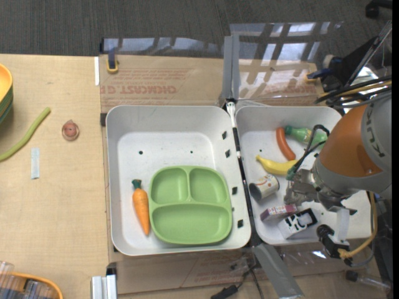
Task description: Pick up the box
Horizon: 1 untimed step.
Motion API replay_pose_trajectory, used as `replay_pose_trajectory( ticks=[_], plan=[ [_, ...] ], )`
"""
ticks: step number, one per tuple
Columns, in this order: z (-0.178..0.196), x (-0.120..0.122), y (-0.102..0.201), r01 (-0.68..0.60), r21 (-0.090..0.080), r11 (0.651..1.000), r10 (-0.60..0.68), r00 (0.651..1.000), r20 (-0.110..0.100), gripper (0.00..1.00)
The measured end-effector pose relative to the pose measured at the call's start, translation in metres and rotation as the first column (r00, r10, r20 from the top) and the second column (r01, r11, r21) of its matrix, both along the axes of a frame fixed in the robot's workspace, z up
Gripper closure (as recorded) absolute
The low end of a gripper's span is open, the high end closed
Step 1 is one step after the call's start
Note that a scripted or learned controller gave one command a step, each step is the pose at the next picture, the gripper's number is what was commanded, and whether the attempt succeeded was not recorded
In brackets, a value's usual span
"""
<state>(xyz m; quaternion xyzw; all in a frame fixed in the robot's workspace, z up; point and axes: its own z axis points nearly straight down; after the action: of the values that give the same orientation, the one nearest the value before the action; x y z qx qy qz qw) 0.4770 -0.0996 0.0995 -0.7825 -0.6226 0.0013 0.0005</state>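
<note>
looking down at a slant on two shallow white bins set side by side on a bench. the left bin (121, 167) holds a green divided plate (189, 204) with three sections, and an orange carrot (141, 207) lies just beside the plate's left edge. the right bin (249, 120) holds a yellow banana (276, 165), a red-orange sausage shape (284, 143) and a green bottle (300, 133) near its back, with a small can (264, 186) lying on its side below the banana. the box (278, 212), a small purple and white one, lies flat near the front of the right bin, just beside a black and white card (298, 222). the grey arm with its orange band (349, 151) reaches in from the right, and the gripper (298, 189) hangs just above the box. whether it is open or closed cannot be told from this angle. a green bean (25, 139) and a small pink object (70, 130) lie on the wooden bench at left.
</note>
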Motion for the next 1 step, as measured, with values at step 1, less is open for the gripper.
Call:
replay_pose_trajectory(
  ticks=[1],
  plan=[
    [0.0, 0.0, 0.0, 0.0, 0.0, 1.0, 0.0, 1.0, 0.0, 0.0]
  ],
)
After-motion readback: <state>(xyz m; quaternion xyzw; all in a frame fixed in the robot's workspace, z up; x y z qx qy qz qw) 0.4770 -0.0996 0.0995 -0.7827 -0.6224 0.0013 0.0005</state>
